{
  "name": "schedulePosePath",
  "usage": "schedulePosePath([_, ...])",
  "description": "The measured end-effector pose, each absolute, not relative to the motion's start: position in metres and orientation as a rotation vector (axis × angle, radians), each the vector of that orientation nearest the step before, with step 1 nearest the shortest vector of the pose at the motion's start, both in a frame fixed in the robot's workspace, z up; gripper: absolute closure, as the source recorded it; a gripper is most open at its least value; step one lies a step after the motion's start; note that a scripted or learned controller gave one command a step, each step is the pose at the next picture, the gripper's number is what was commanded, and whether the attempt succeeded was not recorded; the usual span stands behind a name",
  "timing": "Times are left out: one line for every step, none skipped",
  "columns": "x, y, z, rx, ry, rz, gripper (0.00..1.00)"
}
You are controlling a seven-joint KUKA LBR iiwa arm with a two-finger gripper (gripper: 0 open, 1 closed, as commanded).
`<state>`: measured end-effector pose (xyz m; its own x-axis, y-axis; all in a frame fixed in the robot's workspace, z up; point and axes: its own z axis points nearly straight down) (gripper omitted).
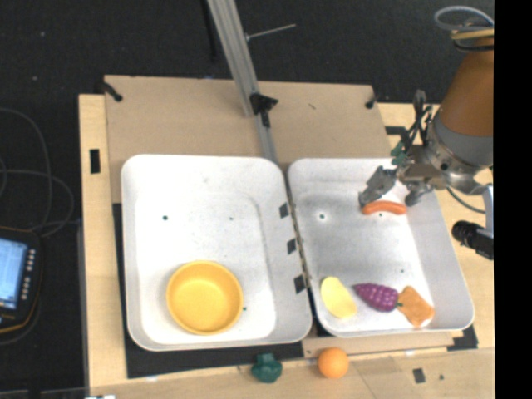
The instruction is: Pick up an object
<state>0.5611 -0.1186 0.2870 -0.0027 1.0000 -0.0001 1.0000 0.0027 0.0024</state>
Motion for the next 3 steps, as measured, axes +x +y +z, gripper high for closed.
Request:
schedulePosePath([0.561,-0.119,0.287,2.218,2.222,0.003,0.0])
schedulePosePath([0.562,-0.124,0.229,2.221,2.22,0.0,0.0])
schedulePosePath([0.562,-0.126,0.169,2.222,2.22,0.0,0.0])
